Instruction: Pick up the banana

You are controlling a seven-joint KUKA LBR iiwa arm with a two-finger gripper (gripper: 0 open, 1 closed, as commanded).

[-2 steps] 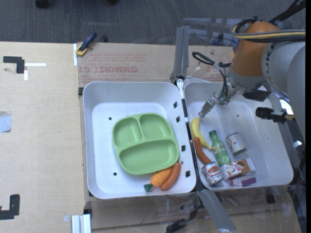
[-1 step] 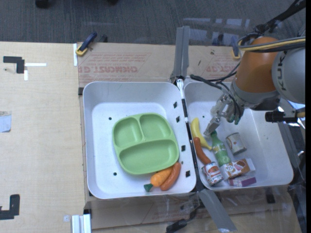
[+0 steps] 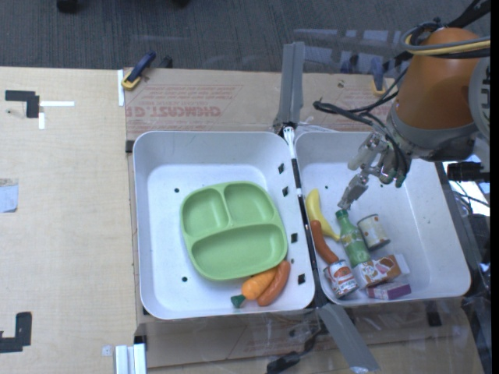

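The gripper [image 3: 360, 184] hung over the right bin [image 3: 437, 209], reaching in from the right below the orange band [image 3: 437, 72] of the arm. Whether it was apart or together could not be told from this slant, and nothing showed clamped in it. Its tip sat just above the cap of a green bottle [image 3: 352, 240], up and to the right of the banana [image 3: 316, 211].

The banana lay in the right bin near that bin's left wall, yellow, running top to bottom with a slight curve. Just below it, touching or nearly so, lay an orange-red hot dog [image 3: 323, 242]. The green bottle lay slanted just to the right of these. A small tin can [image 3: 372, 231] sat to the right of the bottle, a red-labelled can [image 3: 341, 279] near the front wall, and a small box [image 3: 385, 272] with a purple packet [image 3: 390, 291] beside it.

In the left bin [image 3: 156, 209] a green divided plate [image 3: 232, 230] rested near the middle. At its lower right edge lay a toy carrot [image 3: 253, 288] and a second hot dog [image 3: 276, 283], side by side
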